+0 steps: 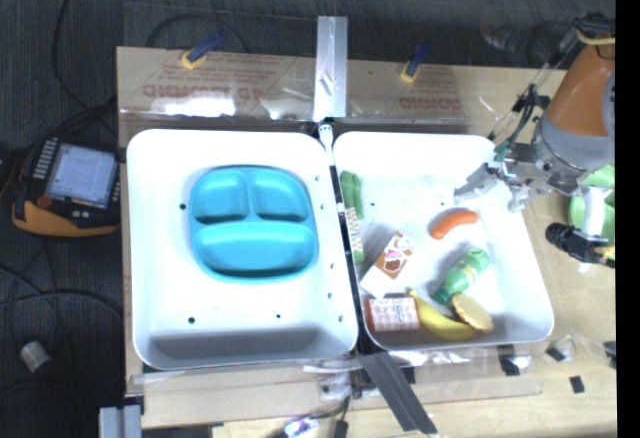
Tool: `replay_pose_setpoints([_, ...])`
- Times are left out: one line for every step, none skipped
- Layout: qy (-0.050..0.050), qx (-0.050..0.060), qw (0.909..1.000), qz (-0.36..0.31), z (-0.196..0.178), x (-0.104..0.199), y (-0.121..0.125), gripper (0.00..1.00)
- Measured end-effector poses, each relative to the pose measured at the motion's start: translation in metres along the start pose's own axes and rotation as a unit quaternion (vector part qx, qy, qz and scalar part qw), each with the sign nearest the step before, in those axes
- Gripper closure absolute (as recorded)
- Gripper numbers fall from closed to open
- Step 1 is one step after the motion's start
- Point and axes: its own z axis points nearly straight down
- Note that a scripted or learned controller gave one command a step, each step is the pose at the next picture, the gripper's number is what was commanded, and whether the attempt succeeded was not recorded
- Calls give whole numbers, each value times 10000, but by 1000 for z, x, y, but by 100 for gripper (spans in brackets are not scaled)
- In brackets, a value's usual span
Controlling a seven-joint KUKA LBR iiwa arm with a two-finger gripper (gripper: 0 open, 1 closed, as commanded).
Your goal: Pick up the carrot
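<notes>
The end effector (pixel 497 178) is seen at the right bin's (pixel 535 271) far right rim, w/ nothing between its fingers; how far they're open can't be told. Nearest the camera, well below-left of it, a banana (pixel 440 319) and a red packet (pixel 392 313) are seen. Slightly farther, a green bottle (pixel 466 271) and a small carton (pixel 396 255) are found. The carrot (pixel 454 222) is lying just below-left of the end effector, apart from it. Far left, a blue tray (pixel 251 223) is held in the left bin (pixel 160 306).
</notes>
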Motion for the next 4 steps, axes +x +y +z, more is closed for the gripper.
replay_pose_setpoints([-14,-57,9993,-379,70,38,-21,0])
replay_pose_setpoints([11,-45,10000,-19,71,30,3,0])
replay_pose_setpoints([-3,11,9816,1909,5,8,-45,0])
replay_pose_setpoints([-6,4,9871,1601,-118,20,-29,0])
